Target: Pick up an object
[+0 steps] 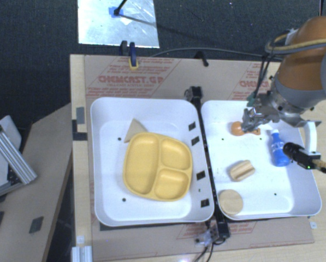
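My gripper (252,125) hangs low over the back of the right bin (299,209), right at a small orange object (237,128) that pokes out to its left. I cannot make out whether the fingers grip it. A blue bottle (278,149) lies just right of the gripper. A tan wooden block (242,170) rests mid-bin, and a round tan disc (231,201) sits at the front left corner.
The left bin (105,201) holds a yellow divided plate (157,166) with a tan wedge (134,129) behind it. A black divider (202,152) runs between the bins. The arm's grey and orange body (307,59) looms over the right bin's back right.
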Tool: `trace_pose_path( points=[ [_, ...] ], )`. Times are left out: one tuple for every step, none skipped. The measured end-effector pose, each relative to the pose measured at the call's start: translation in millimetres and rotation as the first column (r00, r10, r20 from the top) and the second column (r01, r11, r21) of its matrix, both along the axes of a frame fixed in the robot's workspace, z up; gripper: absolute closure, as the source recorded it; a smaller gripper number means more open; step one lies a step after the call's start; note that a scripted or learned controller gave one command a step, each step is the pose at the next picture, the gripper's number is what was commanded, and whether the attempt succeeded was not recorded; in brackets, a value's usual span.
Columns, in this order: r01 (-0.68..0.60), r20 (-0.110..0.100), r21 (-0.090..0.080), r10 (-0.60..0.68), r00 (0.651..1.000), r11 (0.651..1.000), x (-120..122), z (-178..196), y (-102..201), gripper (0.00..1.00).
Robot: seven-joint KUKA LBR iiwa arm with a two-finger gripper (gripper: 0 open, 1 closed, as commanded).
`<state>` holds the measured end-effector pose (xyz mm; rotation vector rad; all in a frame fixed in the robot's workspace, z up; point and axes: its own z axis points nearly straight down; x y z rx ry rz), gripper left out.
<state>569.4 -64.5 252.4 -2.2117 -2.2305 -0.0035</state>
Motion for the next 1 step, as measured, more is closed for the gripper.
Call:
trace_pose_path(
  points=[
    [-0.001, 0.0, 0.001, 0.001, 1.0, 1.0, -17.3, 4.1, 54.4, 1.0]
  ],
)
